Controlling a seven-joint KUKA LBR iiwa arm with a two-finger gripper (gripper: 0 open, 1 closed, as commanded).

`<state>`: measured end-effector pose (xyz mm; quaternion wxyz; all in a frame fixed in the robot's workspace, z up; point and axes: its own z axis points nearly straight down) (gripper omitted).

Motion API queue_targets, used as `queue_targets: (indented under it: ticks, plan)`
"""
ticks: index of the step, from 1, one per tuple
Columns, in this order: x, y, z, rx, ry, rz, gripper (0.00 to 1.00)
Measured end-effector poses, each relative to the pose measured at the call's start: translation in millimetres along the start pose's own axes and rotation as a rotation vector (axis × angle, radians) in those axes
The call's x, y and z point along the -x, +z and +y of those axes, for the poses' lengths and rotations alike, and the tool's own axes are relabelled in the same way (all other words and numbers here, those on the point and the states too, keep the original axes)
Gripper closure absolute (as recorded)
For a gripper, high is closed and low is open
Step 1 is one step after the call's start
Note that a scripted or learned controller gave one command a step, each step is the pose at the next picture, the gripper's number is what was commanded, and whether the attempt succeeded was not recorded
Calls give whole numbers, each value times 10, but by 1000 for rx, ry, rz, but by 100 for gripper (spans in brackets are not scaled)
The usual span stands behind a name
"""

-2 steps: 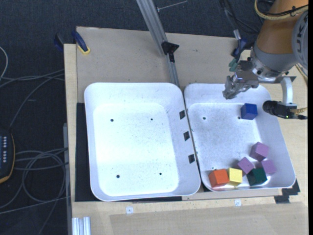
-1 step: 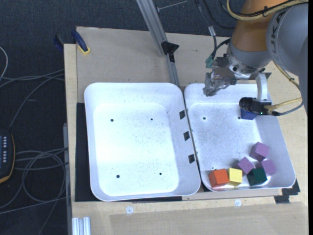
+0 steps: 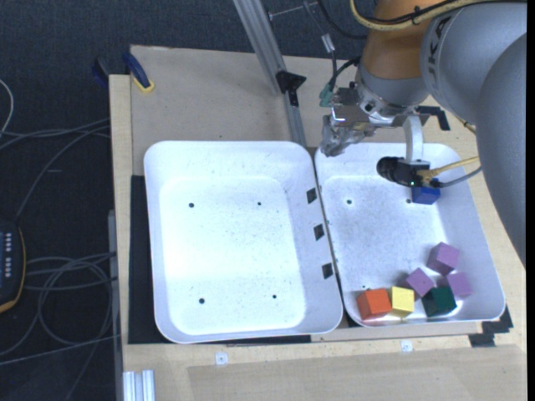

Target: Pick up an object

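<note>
Progress looks slight. We see the claw (image 3: pixel 338 143) over the far left corner of the right bin (image 3: pixel 476 224), near the wall it shares with the left bin (image 3: pixel 159 224); we cannot tell whether it is apart or together, and we make out nothing between its tips. A blue block (image 3: pixel 425 195) lies just beside a dark fitting at the bin's far right. The other blocks sit clustered in the near right corner: orange block (image 3: pixel 374 302), yellow block (image 3: pixel 403 299), green block (image 3: pixel 438 302), three purple blocks (image 3: pixel 444 257). By our reading, reaching, gripping and lifting all remain.
</note>
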<state>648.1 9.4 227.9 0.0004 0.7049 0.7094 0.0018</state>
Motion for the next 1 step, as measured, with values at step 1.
queue_targets:
  ticks: [1]
  plan:
    - [-498, 39, 22, -1, 0, 0, 100]
